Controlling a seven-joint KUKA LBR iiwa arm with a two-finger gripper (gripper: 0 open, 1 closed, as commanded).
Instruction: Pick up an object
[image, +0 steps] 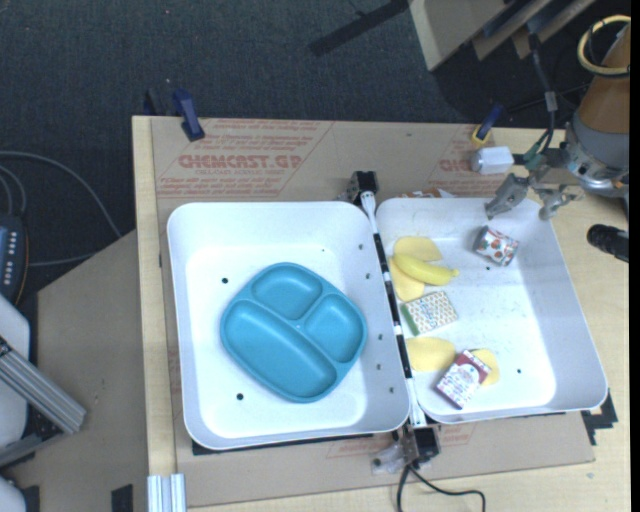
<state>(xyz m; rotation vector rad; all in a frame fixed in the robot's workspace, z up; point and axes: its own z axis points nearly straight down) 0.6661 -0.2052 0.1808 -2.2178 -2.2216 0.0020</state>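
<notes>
**Gripper open above the right bin, nothing in it**

You have the gripper hanging over the far right corner of the right bin, its two fingers spread apart with nothing between them. Just below and slightly left of it lies a small crumpled wrapper-like object, silver with red marks, apart from the fingertips.

Look along the left side of the same bin and you find the other candidates: a yellow banana resting on a pale yellow piece, a small patterned packet touching that piece's lower edge, then a second yellow lump, and beside it a red and white carton tilted against a small yellow item.

In the left bin you see a blue divided plate, lying flat near the middle, three compartments facing up.

The arm's grey wrist with its orange band enters from the upper right.
</notes>
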